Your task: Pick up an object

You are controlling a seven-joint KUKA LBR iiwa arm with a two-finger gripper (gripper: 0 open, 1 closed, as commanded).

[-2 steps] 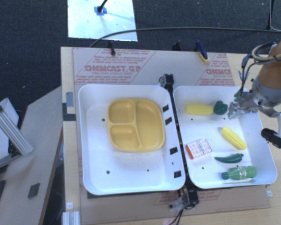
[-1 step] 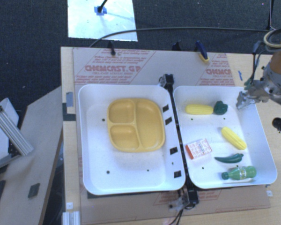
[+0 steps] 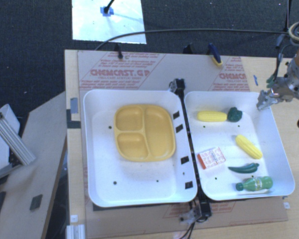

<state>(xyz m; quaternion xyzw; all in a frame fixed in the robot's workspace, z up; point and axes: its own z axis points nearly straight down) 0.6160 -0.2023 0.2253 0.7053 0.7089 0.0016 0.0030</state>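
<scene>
Robotics lab, test bench (image 3: 50, 133) with twin white bins (image 3: 99, 183), cables (image 3: 189, 32), aluminium framing (image 3: 10, 138)

Glossy plastic bins (image 3: 139, 195) hold a matt yellow tray (image 3: 143, 132) (also plastic).

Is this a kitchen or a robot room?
Probably a robot lab, not a kitchen: a gripper hangs over two white bins clipped side by side on a workbench, with toy corn and a plastic yellow tray.

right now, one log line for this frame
gripper above right bin far-right rim | holds nothing seen | corn, pepper, bottle in bin
</scene>
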